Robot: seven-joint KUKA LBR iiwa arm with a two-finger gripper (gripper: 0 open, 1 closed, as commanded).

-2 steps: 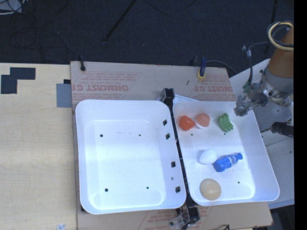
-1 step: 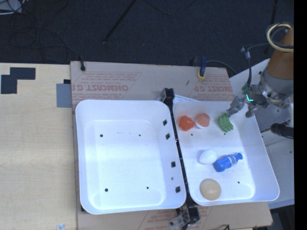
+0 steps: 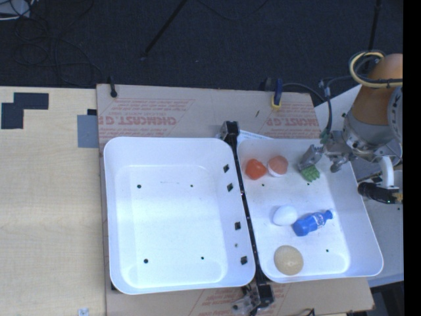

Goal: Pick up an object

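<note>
We see a pale wooden bench (image 3: 46,196) under two shallow white bins: the left bin (image 3: 131,151) and the right bin (image 3: 358,232). The grey arm with its orange band (image 3: 376,97) reaches over the right bin's far edge. Its gripper (image 3: 310,163) sits at a small green object (image 3: 310,173); we cannot tell its grip. Nearer lie a blue bottle (image 3: 311,222), a tan disc (image 3: 288,260), a white egg (image 3: 285,214), an orange ball (image 3: 256,169) and a pinkish ball (image 3: 277,165).

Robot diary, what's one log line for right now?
gripper: over right bin | touching: green block | lifted: nothing
</note>
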